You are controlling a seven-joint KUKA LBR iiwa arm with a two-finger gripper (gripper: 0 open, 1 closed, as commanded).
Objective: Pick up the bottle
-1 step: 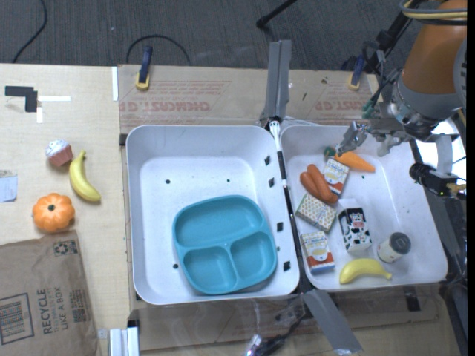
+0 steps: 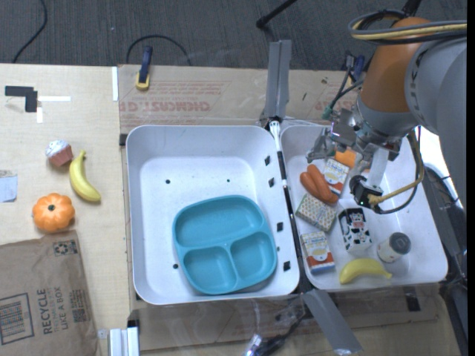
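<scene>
**My arm over the right bin, bottle by the near right corner**

My grey arm, with its glossy orange band, reaches in over the right bin, a shallow white tray with rounded corners. My gripper hangs above the far half of that bin, amid metal brackets and looped cables; I cannot tell how the fingers stand, since the wrist hardware covers them.

The bottle lies toward the near right corner of the right bin: a small, stubby, pale shape with a round grey cap facing up. It is well apart from my gripper. Just beside it, along the near edge, a yellow banana curves smooth and matte. A small carton printed with black and white cow patches stands near the middle of the bin. Left of it lies a flat box with a fine checked pattern, and nearer the near left corner a white and orange carton. A smooth orange carrot lies at a slant by the left wall, below my gripper.

The left bin holds a glossy blue plate with three compartments and rounded corners, sitting toward its near right corner.

On the cardboard bench left of the bins rest a ribbed orange pumpkin, another banana and a small cupcake.
</scene>
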